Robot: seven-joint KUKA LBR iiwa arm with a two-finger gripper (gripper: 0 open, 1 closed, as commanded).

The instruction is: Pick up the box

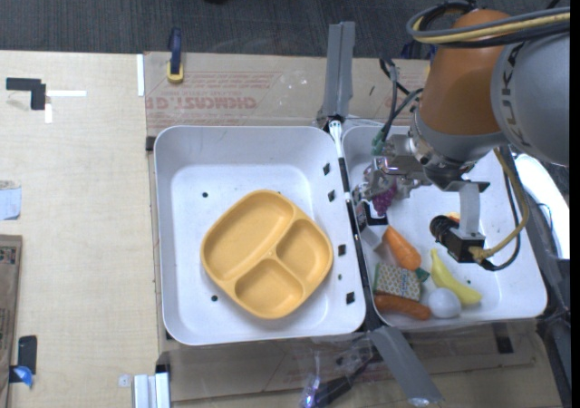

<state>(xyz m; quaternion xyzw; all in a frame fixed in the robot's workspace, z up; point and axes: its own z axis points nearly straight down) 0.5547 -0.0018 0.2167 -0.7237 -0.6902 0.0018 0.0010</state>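
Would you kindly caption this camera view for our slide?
KUKA arm's gripper hovers over the right bin near the box; a yellow divided plate sits in the left bin.

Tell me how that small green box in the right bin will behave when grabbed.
The box looks like thin printed card, so probably light and easily crushed. It lies flat, unlikely to roll. Wedged against the carrots and the banana, it would likely nudge them when lifted. The end effector is above the bin's far end.

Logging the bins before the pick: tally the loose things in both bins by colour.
Yellow: 2, the plate and banana
Orange: 2, the carrot and sausage
White: 1, the ball
Green-patterned: 1, the box
Total: 6
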